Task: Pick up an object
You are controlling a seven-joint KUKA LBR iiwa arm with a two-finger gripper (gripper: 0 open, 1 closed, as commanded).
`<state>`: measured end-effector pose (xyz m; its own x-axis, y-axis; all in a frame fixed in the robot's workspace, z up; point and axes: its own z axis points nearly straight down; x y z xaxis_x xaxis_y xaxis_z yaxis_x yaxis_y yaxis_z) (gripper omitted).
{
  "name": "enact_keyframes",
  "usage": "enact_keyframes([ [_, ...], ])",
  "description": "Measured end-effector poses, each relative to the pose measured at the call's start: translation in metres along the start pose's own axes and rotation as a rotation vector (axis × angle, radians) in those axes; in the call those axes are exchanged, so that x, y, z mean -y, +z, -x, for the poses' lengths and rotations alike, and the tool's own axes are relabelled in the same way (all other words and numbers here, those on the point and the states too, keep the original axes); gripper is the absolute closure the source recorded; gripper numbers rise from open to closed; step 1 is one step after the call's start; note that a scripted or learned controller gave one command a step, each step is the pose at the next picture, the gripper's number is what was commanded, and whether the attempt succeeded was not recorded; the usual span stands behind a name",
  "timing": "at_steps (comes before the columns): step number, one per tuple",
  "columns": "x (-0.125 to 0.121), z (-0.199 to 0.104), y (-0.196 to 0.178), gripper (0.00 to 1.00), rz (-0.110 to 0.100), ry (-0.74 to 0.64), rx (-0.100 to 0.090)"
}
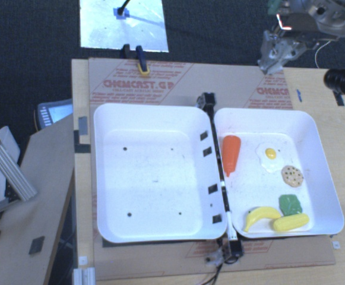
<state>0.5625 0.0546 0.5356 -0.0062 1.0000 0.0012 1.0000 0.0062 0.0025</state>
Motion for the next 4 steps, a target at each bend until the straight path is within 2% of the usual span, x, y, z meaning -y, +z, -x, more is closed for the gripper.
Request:
enact_keyframes([
  [4,0.035,-0.010,0.000,1.00,0.000,0.002,0.001],
])
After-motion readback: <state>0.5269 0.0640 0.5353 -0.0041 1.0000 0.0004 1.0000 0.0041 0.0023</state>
